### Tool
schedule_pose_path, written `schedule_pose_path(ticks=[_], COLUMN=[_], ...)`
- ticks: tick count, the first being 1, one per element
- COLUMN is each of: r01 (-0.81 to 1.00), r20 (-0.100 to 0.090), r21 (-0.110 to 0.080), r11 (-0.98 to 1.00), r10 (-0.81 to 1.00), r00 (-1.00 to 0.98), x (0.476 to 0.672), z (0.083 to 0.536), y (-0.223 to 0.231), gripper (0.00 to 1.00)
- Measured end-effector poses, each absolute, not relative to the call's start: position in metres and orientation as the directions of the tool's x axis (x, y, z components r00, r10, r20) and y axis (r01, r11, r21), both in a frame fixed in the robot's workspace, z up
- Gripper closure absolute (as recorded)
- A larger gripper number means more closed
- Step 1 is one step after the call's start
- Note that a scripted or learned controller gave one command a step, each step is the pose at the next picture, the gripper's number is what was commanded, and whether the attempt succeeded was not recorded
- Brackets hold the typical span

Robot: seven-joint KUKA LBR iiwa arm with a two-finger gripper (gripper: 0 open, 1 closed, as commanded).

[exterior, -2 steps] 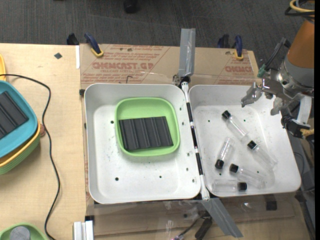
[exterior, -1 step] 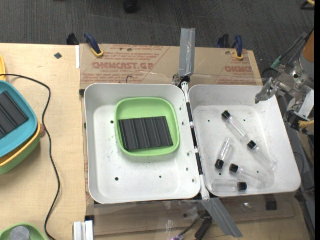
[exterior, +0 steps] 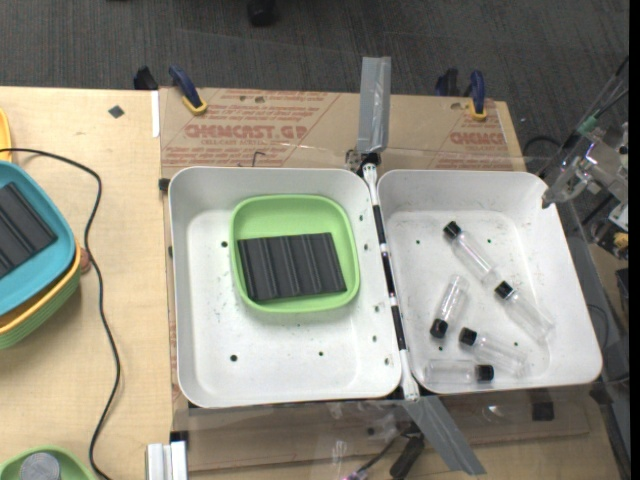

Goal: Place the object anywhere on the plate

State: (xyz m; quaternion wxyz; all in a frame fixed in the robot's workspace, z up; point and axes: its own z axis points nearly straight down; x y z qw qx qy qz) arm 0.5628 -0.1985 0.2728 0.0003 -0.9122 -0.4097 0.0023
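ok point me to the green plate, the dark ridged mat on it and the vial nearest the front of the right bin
green plate point(exterior: 244, 218): camera view, on its bare left rim
dark ridged mat point(exterior: 292, 266): camera view, on its middle
front vial point(exterior: 462, 372): camera view, on its clear body, beside the black cap

We see two shallow white bins, the left bin point(exterior: 200, 368) and the right bin point(exterior: 570, 368), side by side on a sheet of printed cardboard point(exterior: 270, 128) held by blue-handled clamps point(exterior: 186, 88). To the left on the wooden bench point(exterior: 60, 388), a black cable point(exterior: 100, 268) runs beside a stack of teal and yellow trays point(exterior: 50, 268).
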Motion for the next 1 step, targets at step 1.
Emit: schedule_pose_path(ticks=[1], r01=[0.616], r20=[-0.005], r21=[-0.002], r11=[-0.788], r10=[0.616], r00=[0.788], x=[0.5524], z=[0.2824], y=[-0.193], gripper=[0.0])
